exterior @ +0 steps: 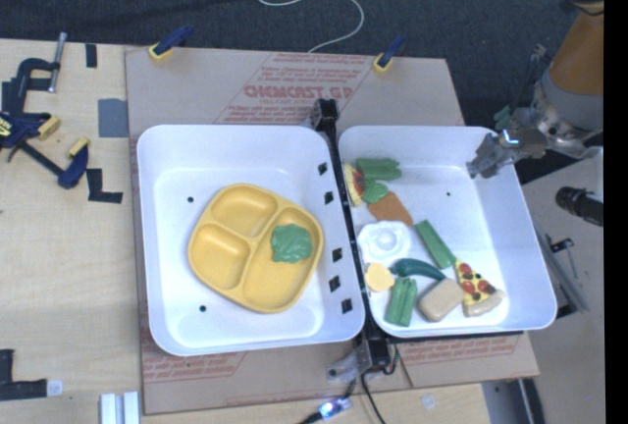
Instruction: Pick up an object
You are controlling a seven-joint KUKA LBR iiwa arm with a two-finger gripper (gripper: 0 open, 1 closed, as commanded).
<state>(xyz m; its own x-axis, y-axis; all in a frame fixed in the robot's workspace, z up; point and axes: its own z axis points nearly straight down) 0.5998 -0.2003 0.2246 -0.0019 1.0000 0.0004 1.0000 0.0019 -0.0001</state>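
The right bin (510,216) holds several toy foods: a green pod (379,169), an orange carrot piece (392,207), a white fried egg (382,240), a green stick (434,243), a dark green pepper (417,267), a pizza slice (477,288), a tan bread piece (440,299) and a green block (400,301). In the left bin a yellow divided plate (240,250) carries a green leafy piece (291,242). My gripper (488,157) hangs over the right bin's far right corner, apart from all the foods.
The two bins meet at a black-clipped seam (336,216) on a cardboard sheet (285,88). Clamps (39,132) lie on the wooden bench at the left. A white cable (314,0) loops behind the bins. The arm's orange band (584,49) is at the right edge.
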